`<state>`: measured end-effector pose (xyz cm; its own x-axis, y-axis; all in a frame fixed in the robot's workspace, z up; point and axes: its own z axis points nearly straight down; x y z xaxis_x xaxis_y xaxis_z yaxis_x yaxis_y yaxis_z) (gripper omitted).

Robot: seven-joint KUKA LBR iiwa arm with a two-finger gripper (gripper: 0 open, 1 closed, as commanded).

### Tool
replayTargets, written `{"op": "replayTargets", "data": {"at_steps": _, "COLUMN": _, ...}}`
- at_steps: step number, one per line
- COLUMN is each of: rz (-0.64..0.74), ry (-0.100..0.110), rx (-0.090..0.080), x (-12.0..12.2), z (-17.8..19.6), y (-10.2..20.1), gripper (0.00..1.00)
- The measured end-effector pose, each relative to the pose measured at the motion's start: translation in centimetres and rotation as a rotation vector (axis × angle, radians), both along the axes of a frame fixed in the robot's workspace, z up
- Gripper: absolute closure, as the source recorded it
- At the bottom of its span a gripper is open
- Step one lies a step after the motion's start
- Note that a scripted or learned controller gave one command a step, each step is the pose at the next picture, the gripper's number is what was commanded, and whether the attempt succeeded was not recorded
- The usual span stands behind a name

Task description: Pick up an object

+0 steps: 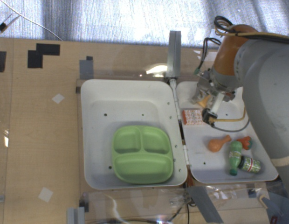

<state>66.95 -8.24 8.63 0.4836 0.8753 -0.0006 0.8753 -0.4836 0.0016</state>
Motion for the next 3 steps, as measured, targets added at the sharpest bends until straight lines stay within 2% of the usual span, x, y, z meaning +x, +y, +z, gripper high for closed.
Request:
{"op": "replayTargets", "data": {"at_steps": 2, "rz": 0.171, "ry": 0.003, "rx": 0.001, "x": -0.2, "z": 0.0, "y": 0.0, "gripper": 1.00}}
{"op": "replayTargets", "data": {"at_steps": 3, "rz": 0.244, "ry": -0.006, "rx": 0.001, "x": 0.1, "z": 10.1, "y": 4.8, "gripper": 1.00}}
